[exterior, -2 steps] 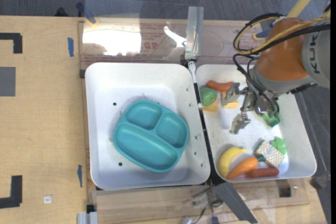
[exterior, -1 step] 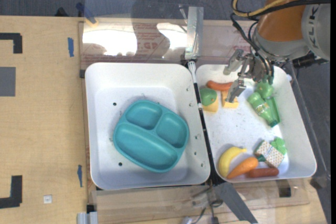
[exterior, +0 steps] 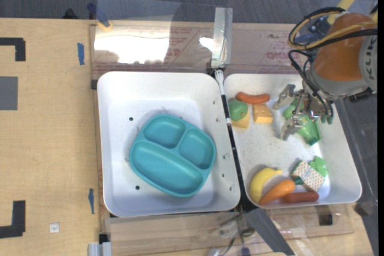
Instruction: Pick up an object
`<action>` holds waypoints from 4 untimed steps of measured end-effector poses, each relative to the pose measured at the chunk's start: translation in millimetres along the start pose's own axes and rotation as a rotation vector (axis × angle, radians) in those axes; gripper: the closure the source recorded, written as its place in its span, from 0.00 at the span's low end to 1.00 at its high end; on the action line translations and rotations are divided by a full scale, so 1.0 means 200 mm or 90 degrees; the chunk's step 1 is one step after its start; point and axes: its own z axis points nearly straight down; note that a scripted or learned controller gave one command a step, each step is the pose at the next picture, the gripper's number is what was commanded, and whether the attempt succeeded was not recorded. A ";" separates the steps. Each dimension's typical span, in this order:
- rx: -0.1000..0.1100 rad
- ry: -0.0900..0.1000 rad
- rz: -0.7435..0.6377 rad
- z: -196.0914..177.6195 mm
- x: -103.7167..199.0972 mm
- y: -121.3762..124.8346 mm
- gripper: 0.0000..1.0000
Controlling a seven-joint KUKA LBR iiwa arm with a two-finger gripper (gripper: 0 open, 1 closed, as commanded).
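My gripper (exterior: 289,111) is low in the right bin (exterior: 348,153), near its upper right, below the orange wrist band. Its two metal fingers (exterior: 285,95) stand apart, so it is open. A green toy piece (exterior: 311,131) lies right under and beside the lower finger, partly hidden by the gripper. Whether the fingers touch it I cannot tell. To the left lie an orange-red sausage shape (exterior: 253,98), a green and yellow piece (exterior: 239,114) and a small orange block (exterior: 263,114).
At the right bin's front sit a yellow banana (exterior: 263,179), an orange carrot (exterior: 278,190), a red sausage (exterior: 303,196) and a checkered packet (exterior: 307,175). A teal divided plate (exterior: 174,154) lies in the left bin (exterior: 114,129). A ridge (exterior: 229,135) separates the bins.
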 end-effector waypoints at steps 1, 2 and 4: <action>0.000 -0.008 -0.005 -0.07 -0.02 0.02 1.00; -0.001 0.002 -0.022 0.00 0.41 0.08 1.00; 0.000 0.002 0.124 0.01 -0.06 -0.27 1.00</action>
